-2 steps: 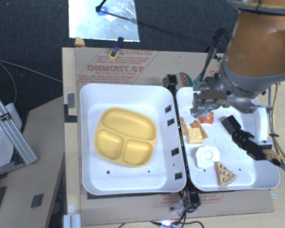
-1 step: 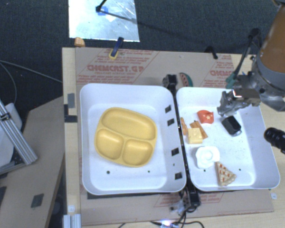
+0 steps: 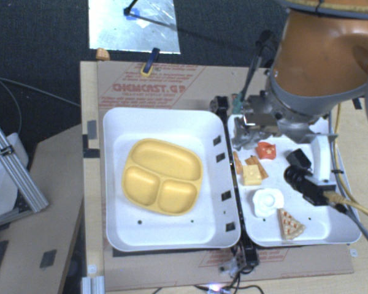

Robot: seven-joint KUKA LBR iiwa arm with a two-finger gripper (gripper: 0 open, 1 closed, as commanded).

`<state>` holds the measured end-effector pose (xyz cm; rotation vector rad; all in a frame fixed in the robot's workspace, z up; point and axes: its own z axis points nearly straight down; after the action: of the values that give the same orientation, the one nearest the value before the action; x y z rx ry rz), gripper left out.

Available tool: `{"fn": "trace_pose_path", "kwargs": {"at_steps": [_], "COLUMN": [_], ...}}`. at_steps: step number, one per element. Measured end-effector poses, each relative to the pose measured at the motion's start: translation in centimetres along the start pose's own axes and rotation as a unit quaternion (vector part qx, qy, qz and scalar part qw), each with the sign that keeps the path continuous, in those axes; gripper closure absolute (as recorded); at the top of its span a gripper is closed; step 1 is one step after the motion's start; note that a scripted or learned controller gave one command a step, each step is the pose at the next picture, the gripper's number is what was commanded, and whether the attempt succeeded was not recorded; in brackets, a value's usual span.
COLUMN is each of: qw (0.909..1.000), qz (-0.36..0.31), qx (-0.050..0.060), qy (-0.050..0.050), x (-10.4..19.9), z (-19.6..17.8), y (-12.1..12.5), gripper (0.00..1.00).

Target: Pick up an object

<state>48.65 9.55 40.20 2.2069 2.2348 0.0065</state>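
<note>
In the right white bin (image 3: 331, 225), toward twelve o'clock, we find the pincer (image 3: 248, 127) low beside the small red plastic piece (image 3: 265, 150); its opening we cannot tell. Crowded yellow block (image 3: 252, 175) nearby risks a nudge or miss.

My hand (image 3: 253, 127) low over right bin's (image 3: 331, 225) far-left corner. Red piece (image 3: 267, 150) just beside it. Yellow block (image 3: 252, 175), white round piece (image 3: 267, 201), pie slice (image 3: 290, 225) nearer. Yellow divided tray (image 3: 162, 176) in left bin (image 3: 113, 182).
</note>
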Motion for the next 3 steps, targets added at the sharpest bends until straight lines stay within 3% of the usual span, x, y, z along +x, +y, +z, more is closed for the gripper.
{"fn": "trace_pose_path", "kwargs": {"at_steps": [1, 2, 3], "qw": [1.0000, 1.0000, 1.0000], "qz": [0.008, 0.007, 0.001], "qx": [-0.001, 0.001, -0.001], "qy": [-0.002, -0.002, 0.000], "x": [-6.1, -12.9, -6.5], "z": [-0.4, 5.9, 1.8], "y": [0.0, -0.1, 0.0], "gripper": [1.00, 1.00, 1.00]}}
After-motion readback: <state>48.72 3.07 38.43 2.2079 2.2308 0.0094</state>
